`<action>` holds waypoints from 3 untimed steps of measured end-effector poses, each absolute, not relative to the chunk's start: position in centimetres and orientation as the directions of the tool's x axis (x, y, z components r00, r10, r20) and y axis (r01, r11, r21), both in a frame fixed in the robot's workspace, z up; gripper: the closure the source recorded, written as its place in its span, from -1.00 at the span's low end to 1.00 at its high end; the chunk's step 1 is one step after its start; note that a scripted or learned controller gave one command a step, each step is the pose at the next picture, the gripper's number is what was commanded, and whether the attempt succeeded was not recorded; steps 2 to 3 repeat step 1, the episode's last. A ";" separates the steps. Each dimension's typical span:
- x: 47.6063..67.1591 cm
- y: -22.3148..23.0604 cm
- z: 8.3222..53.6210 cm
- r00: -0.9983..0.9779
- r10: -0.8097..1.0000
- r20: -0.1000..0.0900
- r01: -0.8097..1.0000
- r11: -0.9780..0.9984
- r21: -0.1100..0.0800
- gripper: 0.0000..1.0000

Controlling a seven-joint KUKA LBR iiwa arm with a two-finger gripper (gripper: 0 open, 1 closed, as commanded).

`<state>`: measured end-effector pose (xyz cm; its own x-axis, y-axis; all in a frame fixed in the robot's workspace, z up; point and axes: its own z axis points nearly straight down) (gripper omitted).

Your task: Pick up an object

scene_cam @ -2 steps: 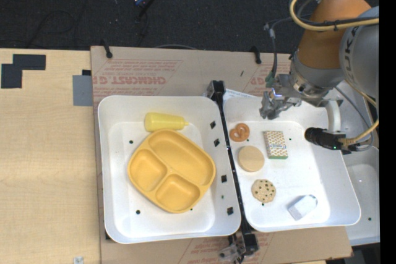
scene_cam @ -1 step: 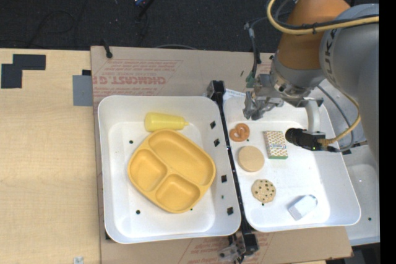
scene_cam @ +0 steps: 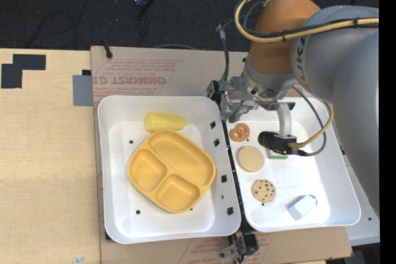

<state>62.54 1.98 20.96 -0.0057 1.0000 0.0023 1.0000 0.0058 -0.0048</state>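
Pincer (scene_cam: 238, 109) hangs over the top-left corner of the right bin (scene_cam: 334, 207), just above a small pretzel-like brown ring (scene_cam: 239, 132); cannot tell how wide it stands or whether it has anything. Below the ring lie a tan round disc (scene_cam: 251, 158), a speckled cookie (scene_cam: 263, 190) and a grey-white block (scene_cam: 301, 206). Left bin (scene_cam: 117, 219) holds a yellow divided plate (scene_cam: 171, 169) and a yellow corn-like piece (scene_cam: 164, 122) above it.

arm (scene_cam: 337, 59): grey | wrist band: orange | cables: yellow, black
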 end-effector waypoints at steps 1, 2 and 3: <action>63.1 7.5 21.3 -0.006 1.000 0.002 1.000 0.006 -0.002 1.00; 63.1 7.5 21.3 -0.006 1.000 0.002 1.000 0.006 -0.002 1.00; 63.1 7.5 21.3 -0.006 1.000 0.002 1.000 0.006 -0.002 1.00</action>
